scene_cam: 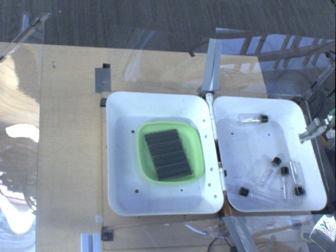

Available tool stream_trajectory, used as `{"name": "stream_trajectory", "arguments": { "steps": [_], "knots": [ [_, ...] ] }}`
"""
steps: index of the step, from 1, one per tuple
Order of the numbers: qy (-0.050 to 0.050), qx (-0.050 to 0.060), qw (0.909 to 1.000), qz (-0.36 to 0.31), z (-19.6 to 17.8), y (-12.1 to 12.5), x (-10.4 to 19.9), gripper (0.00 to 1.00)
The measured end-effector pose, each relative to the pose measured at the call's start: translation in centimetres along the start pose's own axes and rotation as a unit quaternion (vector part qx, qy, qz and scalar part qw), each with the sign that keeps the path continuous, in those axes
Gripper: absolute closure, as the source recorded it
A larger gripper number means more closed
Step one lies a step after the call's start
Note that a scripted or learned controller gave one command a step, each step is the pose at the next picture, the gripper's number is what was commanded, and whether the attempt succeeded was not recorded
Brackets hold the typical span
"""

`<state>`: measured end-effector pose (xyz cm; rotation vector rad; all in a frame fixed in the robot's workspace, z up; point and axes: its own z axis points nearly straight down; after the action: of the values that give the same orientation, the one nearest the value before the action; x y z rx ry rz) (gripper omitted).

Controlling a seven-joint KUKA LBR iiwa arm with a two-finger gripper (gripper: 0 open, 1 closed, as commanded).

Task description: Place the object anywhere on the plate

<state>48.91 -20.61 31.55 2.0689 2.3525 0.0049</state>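
Down at the near edge of the right-hand shallow white bin (310, 140), clear glass vials with black caps lie scattered: one capped vial (252, 193) along the near wall, a pair (292, 181) lying side by side just right of it, another (270, 170) angled toward the middle, and one more vial (252, 119) well apart up by the far wall. These look like the candidates for the pick. Left of that bin, touching it along the shared rim, sits the left-hand white bin (118, 156), and in it the lime-green square plate (143, 140) with a dark grey ridged block (167, 154) already lying across its middle. At the right bin's right rim a pale grey bit of the arm's tooling, the gripper (315, 129), pokes in; too little shows to tell how its claw stands. My read: the pick is not yet made. Best bet is the lone far vial, clear of neighbours; close across its body, lift straight, then set it on the bare green margin beside the block.
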Motion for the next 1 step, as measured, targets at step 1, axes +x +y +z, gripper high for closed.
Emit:
{"name": "stream_trajectory", "arguments": {
  "steps": [1],
  "knots": [
    [0.000, 0.000, 0.9996, 0.029, -1.43, -0.02, 0.03, 0.00]
  ]
}}
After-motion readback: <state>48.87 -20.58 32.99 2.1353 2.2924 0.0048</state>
